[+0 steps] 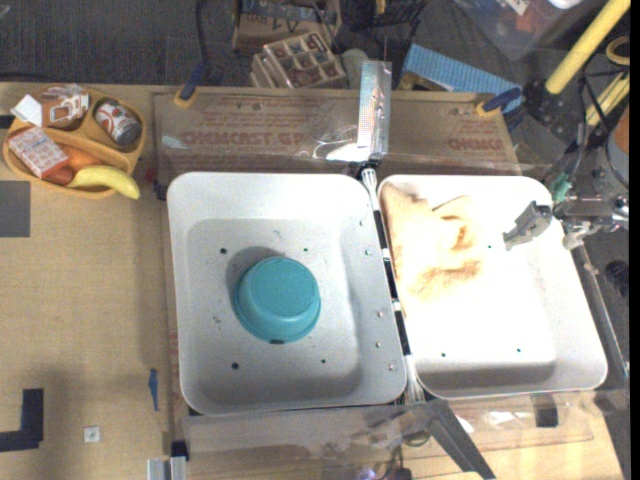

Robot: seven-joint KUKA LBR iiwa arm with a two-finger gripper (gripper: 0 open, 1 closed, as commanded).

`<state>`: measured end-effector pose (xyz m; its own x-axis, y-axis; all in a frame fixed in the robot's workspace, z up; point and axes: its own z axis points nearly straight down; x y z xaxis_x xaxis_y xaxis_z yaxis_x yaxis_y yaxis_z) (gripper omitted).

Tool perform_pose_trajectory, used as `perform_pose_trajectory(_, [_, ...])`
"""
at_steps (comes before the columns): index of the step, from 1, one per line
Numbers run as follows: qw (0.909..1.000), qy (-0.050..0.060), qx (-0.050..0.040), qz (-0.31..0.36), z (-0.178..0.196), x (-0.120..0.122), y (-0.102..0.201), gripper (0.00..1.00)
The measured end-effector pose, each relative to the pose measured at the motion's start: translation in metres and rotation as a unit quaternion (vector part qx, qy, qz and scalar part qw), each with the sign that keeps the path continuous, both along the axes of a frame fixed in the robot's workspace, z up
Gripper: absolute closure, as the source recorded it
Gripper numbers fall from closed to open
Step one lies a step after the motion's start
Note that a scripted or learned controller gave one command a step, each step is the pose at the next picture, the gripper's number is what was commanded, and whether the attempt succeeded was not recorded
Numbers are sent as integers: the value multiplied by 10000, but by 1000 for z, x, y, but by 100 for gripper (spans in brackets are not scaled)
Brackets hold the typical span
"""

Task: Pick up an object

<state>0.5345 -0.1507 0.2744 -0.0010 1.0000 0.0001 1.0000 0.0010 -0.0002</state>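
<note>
Leftmost, a shallow yellow tray [30,163] of toy food, a yellow plastic banana [105,179] among it, sat at the surface's far left corner. Next, the left white plastic bin [190,208] carried a round teal plastic bowl [278,298], upside down, near its middle and apart from every wall. Beside it, the right white bin [560,368] bore brownish smears [440,253] toward its far left corner. Over that bin's far right edge hung the grey metal gripper [527,224]; whether its fingers were apart or together, I could not tell.
</note>
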Motion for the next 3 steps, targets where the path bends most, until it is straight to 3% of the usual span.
perform_pose_trajectory(1, [9995, 6, 1, -324, -112, 49, 42, 0])
perform_pose_trajectory(2, [9983, 0, 2, 580, -181, 73, 15, 0])
perform_pose_trajectory(3, [9870, -34, -9, 1610, -185, 80, 46, 0])
